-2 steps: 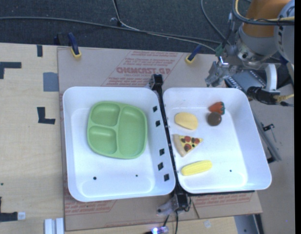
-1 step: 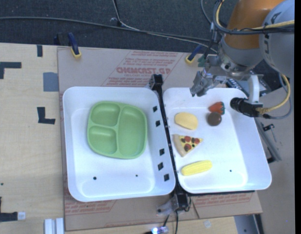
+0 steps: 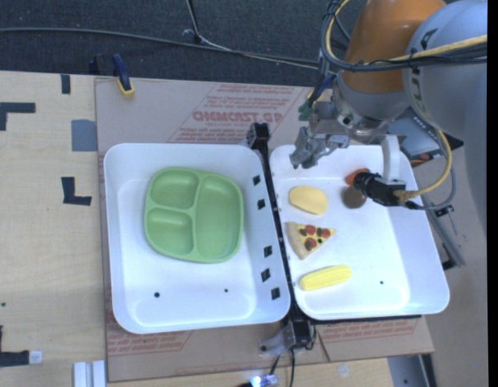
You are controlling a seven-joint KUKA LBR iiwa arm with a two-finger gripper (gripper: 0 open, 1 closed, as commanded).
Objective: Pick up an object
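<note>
Camera view, from where I'm standing: arm comes in over the right bin (image 3: 410,297), pincer (image 3: 307,153) hanging above that bin's far-left corner, nothing between its tips. Can't tell if it's spread or pressed together; too small and dark.

Closest target: the yellow bun-like piece (image 3: 308,200), lying flat just below the pincer toward the near side. Smooth, rounded, pale yellow, probably plastic toy food, so likely slick.

To do the pick well, I'd say: centre over the bun, drop straight, close across its short width, not the long curve. Stay off the bin's left wall.

Other options, all relative to the bun: pizza slice (image 3: 309,238) just nearer, corn cob (image 3: 325,277) nearer again, red-brown bit (image 3: 356,192) to the right.

Left bin (image 3: 120,216) holds a green divided plate (image 3: 193,214).
</note>
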